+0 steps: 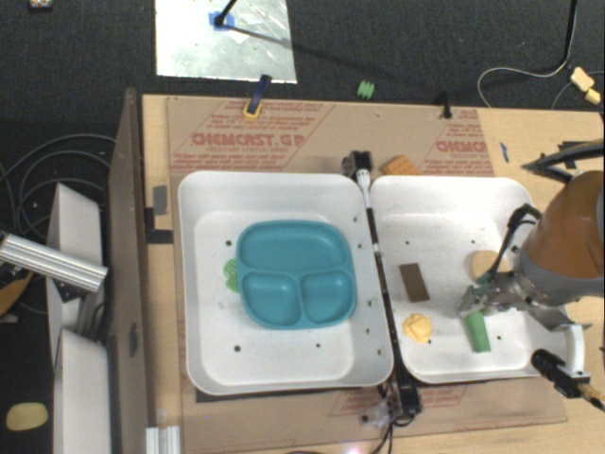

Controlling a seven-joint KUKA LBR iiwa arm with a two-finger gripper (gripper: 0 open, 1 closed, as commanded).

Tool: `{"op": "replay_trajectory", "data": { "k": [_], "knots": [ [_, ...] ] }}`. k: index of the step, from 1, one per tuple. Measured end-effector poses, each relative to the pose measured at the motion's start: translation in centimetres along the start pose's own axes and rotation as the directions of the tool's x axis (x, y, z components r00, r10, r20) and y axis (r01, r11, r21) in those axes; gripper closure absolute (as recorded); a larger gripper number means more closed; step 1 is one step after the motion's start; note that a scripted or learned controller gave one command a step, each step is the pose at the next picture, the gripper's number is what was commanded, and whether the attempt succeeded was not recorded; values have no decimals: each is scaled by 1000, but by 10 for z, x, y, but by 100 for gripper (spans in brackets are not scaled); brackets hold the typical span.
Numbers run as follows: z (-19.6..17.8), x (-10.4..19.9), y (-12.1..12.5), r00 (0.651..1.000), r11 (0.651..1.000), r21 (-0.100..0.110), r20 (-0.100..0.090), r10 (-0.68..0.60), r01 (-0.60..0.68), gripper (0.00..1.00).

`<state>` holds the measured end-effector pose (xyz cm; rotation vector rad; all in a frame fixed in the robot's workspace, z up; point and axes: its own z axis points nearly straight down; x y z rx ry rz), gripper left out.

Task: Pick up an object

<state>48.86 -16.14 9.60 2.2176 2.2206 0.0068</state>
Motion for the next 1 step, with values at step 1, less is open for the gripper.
{"op": "replay_trajectory", "data": {
  "k": [1],
  "knots": [
    [-150, 62, 16, 1000, 1000, -10, 2, -10, 10, 100]
  ]
}}
